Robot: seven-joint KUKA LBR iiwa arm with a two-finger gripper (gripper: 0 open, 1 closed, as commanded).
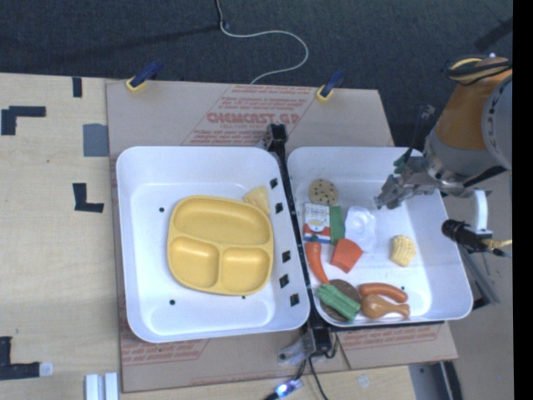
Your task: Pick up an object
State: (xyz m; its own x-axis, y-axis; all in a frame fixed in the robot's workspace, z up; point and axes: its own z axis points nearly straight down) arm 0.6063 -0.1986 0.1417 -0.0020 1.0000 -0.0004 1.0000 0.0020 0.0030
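The right bin (441,248) holds several toy foods: a cookie (322,192), a small printed carton (316,217), a green stick (336,223), a white cup-like piece (359,222), an orange-red wedge (346,255), a corn cob (403,249), a red pepper (315,262), a sausage (383,291), a chicken drumstick (386,308) and a green-and-brown piece (337,299). My gripper (390,195) hangs over the upper right part of this bin, above and right of the white piece. I see nothing between its fingers.
The left bin (137,223) contains a yellow divided plate (221,244) and a pale yellow wedge (258,197) at its right rim. Both bins rest on a cardboard sheet (241,115). The arm's orange band (466,111) sits at the right.
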